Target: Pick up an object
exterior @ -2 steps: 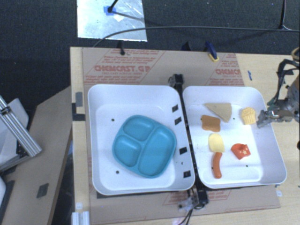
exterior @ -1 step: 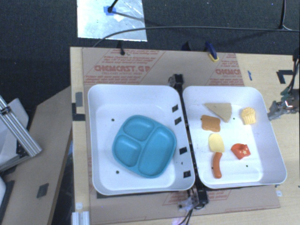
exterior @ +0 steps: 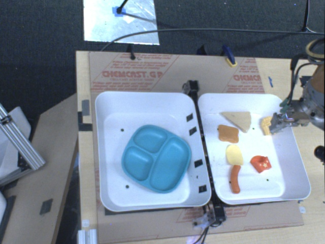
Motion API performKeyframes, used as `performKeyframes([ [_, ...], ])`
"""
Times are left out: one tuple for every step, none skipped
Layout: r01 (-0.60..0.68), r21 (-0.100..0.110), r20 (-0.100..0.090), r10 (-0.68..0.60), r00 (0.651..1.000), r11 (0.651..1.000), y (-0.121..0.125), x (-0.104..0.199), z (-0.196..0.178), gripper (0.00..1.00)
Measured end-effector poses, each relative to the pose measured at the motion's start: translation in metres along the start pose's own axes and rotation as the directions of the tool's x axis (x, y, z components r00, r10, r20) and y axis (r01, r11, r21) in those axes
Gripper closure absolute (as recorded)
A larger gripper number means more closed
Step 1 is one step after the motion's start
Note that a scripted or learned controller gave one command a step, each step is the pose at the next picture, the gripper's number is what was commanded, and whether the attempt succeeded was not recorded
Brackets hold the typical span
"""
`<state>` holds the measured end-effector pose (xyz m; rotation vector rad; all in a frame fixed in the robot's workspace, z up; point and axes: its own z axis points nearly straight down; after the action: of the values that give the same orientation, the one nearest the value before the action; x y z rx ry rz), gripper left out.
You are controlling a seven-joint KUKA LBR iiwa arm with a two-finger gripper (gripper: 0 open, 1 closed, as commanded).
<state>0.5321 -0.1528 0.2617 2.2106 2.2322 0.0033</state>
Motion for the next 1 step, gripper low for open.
performKeyframes([
  [0.001,0.0,0.0,-0.001,1.0,1.0,0.0002,0.0536,-0.0034,1.0],
])
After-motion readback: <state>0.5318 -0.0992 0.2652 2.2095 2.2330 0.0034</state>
